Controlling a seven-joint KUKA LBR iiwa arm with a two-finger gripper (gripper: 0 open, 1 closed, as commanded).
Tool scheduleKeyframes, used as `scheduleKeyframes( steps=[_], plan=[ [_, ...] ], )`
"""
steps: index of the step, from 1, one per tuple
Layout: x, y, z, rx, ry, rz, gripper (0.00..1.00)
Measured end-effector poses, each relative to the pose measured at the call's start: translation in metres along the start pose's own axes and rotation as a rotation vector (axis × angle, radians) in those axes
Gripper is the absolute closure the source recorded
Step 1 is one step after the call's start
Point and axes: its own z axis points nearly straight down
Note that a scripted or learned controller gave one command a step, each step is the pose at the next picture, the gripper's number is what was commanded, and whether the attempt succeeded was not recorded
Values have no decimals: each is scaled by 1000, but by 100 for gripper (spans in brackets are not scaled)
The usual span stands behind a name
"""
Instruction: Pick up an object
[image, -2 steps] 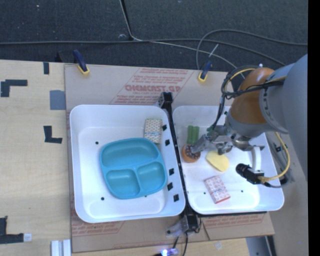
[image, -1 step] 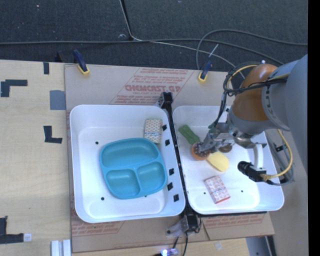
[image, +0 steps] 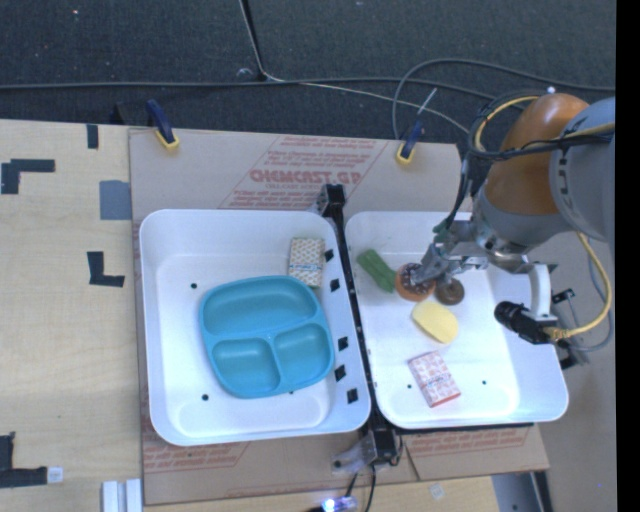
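- Arm (image: 545, 160) enters from the right, grey with orange band, reaching down over the right bin (image: 520, 400).
- End effector (image: 432, 268) sits low in the upper middle of the right bin, directly over a small orange-brown round object (image: 410, 284); tip appears to touch or nearly touch it.
- Finger spacing: cannot tell. The tip is small and dark against the object below, and nothing is visibly clamped between the fingers.
- A second small brownish round piece (image: 451, 292) lies just beside the first, to its right, under the wrist hardware.
- Green elongated object (image: 376, 268) lies tilted just left of the orange-brown one, near the divider between the bins.
- Yellow rounded object (image: 436, 321) rests on the bin floor just below the end effector, apart from it.
- Small pink-and-white printed packet (image: 433, 379) lies flat towards the front of the right bin, well apart from the end effector.
- Left bin (image: 165, 300): blue divided plate (image: 266, 335) fills the centre; a small patterned box (image: 306, 260) rests just beyond the plate's upper right rim.
- Both bins stand on a brown cardboard sheet (image: 290, 170) on the desk (image: 60, 320), held at the far edge by two clamps (image: 165, 130).
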Motion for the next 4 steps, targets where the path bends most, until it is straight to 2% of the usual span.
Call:
scheduleKeyframes(
  steps=[1,2,3,4],
  plan=[
    [0,1,-23,3,1,0,100],
    [55,2,-17,6,1,-4,100],
    [111,7,-31,5,2,-6,100],
    [169,17,-23,6,2,-6,100]
  ],
)
